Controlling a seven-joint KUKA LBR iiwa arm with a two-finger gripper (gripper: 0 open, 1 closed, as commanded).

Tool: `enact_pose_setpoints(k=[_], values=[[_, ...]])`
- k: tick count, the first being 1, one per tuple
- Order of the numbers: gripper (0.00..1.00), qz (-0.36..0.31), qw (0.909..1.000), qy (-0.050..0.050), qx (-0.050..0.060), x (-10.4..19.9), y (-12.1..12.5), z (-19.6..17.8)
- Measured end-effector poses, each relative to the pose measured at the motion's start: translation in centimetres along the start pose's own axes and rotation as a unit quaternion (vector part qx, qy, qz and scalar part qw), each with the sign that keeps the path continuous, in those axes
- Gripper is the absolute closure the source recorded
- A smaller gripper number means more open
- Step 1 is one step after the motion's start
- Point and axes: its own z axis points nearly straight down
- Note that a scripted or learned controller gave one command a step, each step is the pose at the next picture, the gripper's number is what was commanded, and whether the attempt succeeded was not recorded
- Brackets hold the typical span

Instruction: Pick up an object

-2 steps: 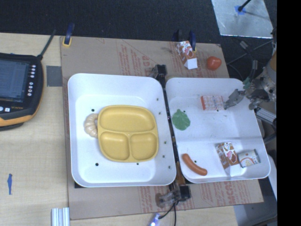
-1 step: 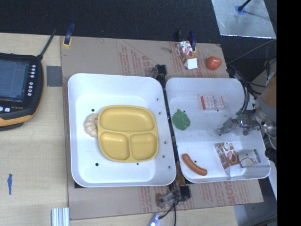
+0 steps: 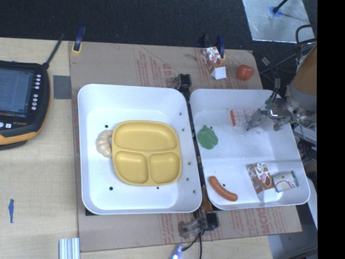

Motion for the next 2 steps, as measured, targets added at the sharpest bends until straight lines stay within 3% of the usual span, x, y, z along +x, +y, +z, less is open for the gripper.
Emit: enact_pose_setpoints(k=[1, 2], values=[[0.0, 0.0, 1.0, 0.0, 0.0, 1.7, 5.3, -0.7], [0.0, -0.002, 1.0, 0.0, 0.001, 8.4, -2.4, -3.5]])
